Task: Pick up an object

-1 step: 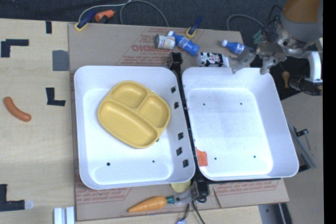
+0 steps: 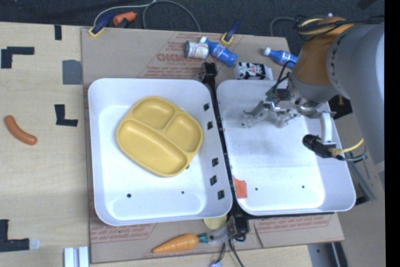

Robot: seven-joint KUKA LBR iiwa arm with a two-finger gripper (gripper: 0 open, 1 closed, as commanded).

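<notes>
A yellow divided plate [image 2: 159, 134] lies in the left white bin [image 2: 106, 197], tilted a little toward the bin's middle. My gripper [image 2: 261, 114] hangs low over the upper part of the right white bin [image 2: 337, 197], near its back wall. I see nothing between its metal parts. A small orange piece [image 2: 240, 188] sits at the right bin's lower left edge, well below the gripper. The grey arm with its orange band [image 2: 319, 59] reaches in from the right.
Outside the bins lie a carrot [image 2: 177, 243] at the front, a sausage [image 2: 20, 130] far left, and small bottles [image 2: 212, 50] plus a black-and-white item [image 2: 253, 71] behind. Clamps [image 2: 112, 20] and cables run along the back.
</notes>
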